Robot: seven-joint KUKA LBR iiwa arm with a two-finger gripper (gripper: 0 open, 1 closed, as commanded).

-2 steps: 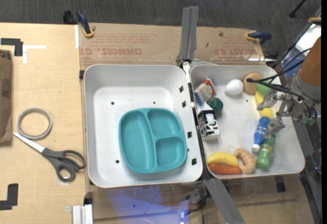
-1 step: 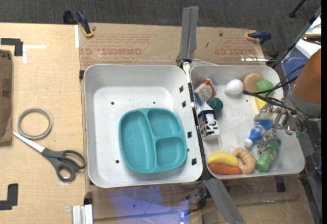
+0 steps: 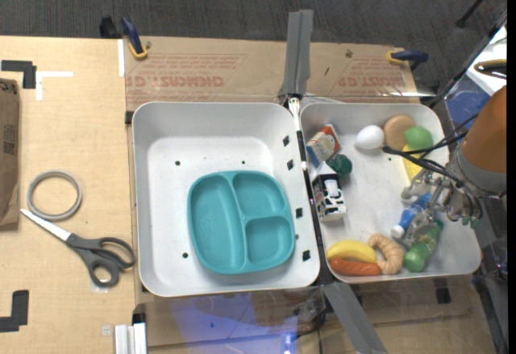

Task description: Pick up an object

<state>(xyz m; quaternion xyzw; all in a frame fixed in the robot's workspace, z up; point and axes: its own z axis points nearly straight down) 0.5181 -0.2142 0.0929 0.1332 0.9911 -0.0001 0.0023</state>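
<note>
My gripper [image 3: 430, 201] hangs low over the right side of the right bin [image 3: 372, 183], reaching in from the right. Directly beneath and beside it lie a small blue-and-white bottle [image 3: 405, 221] and a green bottle-like item [image 3: 421, 251]; whether it touches either is unclear. Along the bin's front sit a yellow banana [image 3: 350, 249], a red pepper-like piece [image 3: 355, 267] and a tan curled shrimp-like toy [image 3: 389, 252]. At the back are a white egg [image 3: 370, 137], a tan ball [image 3: 397, 130] and a green ball [image 3: 418, 139].
The left bin [image 3: 161, 183] holds a teal divided plate [image 3: 241, 220]. By the divider in the right bin lie a small carton [image 3: 322, 143], a dark green ball [image 3: 343, 165] and a black-and-white box [image 3: 329, 198]. Scissors [image 3: 85, 246] and a tape roll [image 3: 54, 193] rest on the bench.
</note>
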